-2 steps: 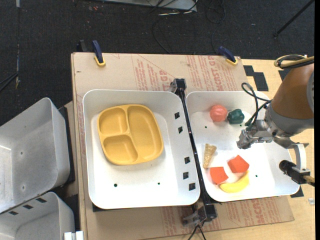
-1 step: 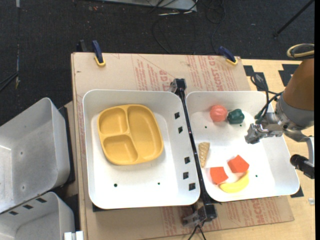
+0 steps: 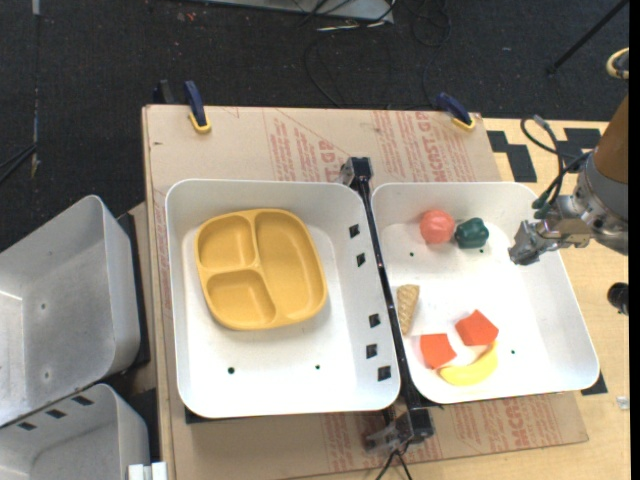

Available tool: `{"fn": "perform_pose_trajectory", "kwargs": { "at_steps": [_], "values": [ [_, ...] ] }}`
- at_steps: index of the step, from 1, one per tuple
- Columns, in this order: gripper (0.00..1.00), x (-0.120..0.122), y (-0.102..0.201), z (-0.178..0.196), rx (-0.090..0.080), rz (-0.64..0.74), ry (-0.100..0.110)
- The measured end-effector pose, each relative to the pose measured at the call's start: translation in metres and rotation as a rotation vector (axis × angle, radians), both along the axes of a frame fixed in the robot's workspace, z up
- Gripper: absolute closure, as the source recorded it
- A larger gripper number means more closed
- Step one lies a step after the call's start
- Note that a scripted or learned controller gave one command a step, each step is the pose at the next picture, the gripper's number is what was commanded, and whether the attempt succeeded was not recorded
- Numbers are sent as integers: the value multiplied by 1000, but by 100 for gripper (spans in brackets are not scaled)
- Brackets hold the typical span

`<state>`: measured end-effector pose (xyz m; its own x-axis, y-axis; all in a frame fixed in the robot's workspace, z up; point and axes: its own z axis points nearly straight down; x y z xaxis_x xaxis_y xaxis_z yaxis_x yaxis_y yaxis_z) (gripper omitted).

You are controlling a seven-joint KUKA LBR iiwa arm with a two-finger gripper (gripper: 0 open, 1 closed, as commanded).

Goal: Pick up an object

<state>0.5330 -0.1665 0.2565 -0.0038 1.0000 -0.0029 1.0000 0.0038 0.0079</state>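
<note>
Red print on the cardboard sheet [image 3: 300, 143] under the bins is too faint to read, while the gripper [image 3: 527, 245], its state impossible to tell, hangs over the right bin's [image 3: 560, 358] right edge.

Dark carpet floor [image 3: 90, 88], trailing cables [image 3: 340, 63]

Arm [image 3: 612, 173] cut off by the right edge, upper links out of frame. Gripper [image 3: 527, 245] small and blurred against the right bin's rim [image 3: 560, 268]. Grey tub [image 3: 60, 288] at left cropped by the frame edge.
</note>
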Motion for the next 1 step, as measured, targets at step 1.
{"fn": "perform_pose_trajectory", "kwargs": {
  "at_steps": [1],
  "values": [
    [100,11,54,4,3,4,6]
  ]
}}
